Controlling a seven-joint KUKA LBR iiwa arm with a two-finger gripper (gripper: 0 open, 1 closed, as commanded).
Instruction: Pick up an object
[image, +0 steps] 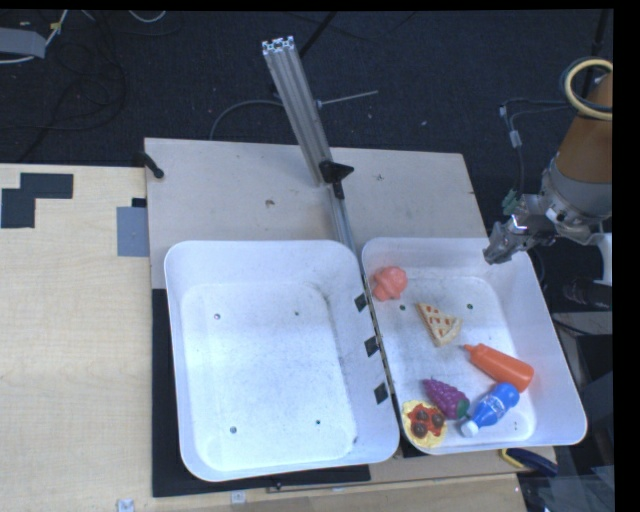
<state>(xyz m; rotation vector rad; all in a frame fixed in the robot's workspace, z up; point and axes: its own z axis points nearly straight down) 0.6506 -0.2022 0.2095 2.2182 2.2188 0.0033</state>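
Camera view: two white bins (200, 270) on pale bench (70, 330).

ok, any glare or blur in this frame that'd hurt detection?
Camera view: even, soft lighting, faint shadows; the white bins look bright but their speckles still show; toys such as the orange bottle are sharp; the gripper is small, dark and soft against the floor.

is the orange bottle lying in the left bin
No, the orange bottle lies in the right bin, near the blue bottle and the purple grapes.
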